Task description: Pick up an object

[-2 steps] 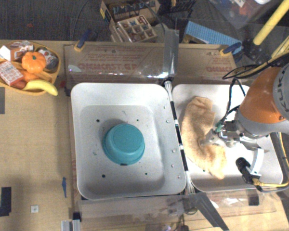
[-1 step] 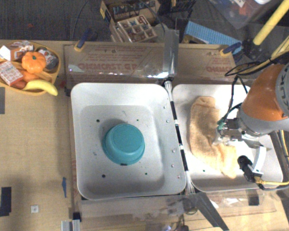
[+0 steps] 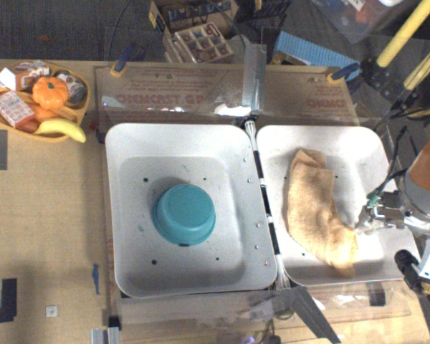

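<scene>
Lowest in the right bin (image 3: 376,145), a tan cloth (image 3: 312,210) is seen crumpled, its lower right end touched by the gripper (image 3: 365,221). Whether that gripper is spread or pressed together cannot be told. An upturned teal bowl (image 3: 185,213) is seen in the left bin (image 3: 129,156).

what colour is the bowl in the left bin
Teal, a blue-green. The bowl sits upside down in the left bin, seen in the camera view.
</scene>
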Action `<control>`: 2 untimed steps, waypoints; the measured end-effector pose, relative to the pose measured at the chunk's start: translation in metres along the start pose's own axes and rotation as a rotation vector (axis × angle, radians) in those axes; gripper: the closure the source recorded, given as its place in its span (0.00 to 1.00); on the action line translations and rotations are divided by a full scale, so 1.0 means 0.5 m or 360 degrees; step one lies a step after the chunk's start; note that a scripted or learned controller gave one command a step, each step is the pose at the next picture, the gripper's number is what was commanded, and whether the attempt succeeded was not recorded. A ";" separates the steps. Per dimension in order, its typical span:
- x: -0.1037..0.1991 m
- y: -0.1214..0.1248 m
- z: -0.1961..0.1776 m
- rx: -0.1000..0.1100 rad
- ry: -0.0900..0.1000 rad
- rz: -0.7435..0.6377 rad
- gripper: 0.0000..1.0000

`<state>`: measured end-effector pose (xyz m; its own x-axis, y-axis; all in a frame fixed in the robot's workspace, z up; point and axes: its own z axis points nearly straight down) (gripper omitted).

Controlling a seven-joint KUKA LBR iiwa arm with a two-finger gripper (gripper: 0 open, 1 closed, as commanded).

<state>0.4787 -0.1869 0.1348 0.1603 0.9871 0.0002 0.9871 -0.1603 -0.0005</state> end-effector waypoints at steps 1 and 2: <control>-0.001 0.000 0.000 0.0000 0.0000 0.0001 0.00; 0.064 0.022 0.089 -0.0015 -0.0003 -0.0259 0.00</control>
<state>0.4947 -0.1572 0.0902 -0.0018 1.0000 -0.0022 1.0000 0.0019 0.0085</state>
